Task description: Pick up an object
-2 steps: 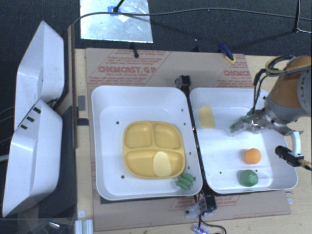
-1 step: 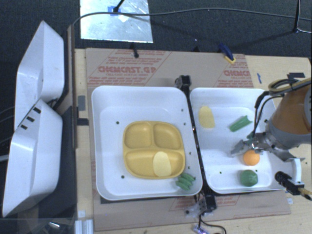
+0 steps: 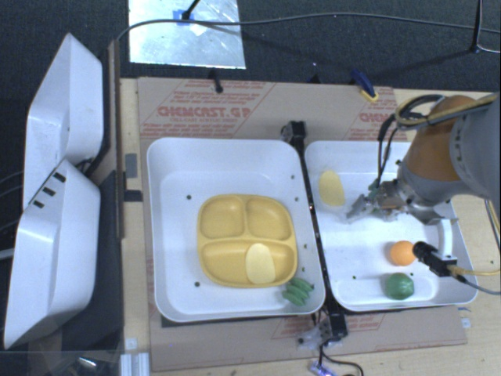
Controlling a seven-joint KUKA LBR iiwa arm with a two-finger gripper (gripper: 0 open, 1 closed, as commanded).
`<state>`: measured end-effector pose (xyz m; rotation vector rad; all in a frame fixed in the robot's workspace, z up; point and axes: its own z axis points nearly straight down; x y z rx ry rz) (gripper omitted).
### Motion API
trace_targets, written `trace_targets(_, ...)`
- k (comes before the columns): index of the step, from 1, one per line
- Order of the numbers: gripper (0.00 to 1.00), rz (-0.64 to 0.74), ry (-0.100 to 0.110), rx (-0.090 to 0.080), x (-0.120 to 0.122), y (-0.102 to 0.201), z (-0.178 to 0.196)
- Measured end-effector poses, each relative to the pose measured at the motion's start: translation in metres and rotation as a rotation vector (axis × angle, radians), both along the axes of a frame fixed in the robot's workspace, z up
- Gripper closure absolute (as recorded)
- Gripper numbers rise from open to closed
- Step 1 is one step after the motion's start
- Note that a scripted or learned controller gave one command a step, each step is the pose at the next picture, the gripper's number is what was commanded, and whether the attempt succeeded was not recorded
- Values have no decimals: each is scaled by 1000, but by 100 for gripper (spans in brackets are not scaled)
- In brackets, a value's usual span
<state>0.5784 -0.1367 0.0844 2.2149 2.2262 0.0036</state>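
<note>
Two white bins are seen on the tabletop. In the right bin (image 3: pixel 446 292), the gripper (image 3: pixel 362 207) is poised with its fingers spread apart and nothing between them, just beside a pale yellow object (image 3: pixel 332 187); an orange ball (image 3: pixel 401 253) and a green ball (image 3: pixel 399 286) lie nearer the front. A smooth, rounded object could be squeezed out sideways by closing fingers. "CHEMCAST GP" can be read on the board (image 3: pixel 203 110) beneath.

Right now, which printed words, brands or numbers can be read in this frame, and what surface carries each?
"CHEMCAST GP": red print on the brown paper-faced sheet under the two shallow white bins, at its upper left.
The same red print repeats near the sheet's upper right, cut off and too blurred to read.
The smaller red lines: too small to read.
</note>
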Motion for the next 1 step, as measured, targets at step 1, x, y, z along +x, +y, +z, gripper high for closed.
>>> trace_targets(1, 0, 0, 0, 0, 52, 35, 0)
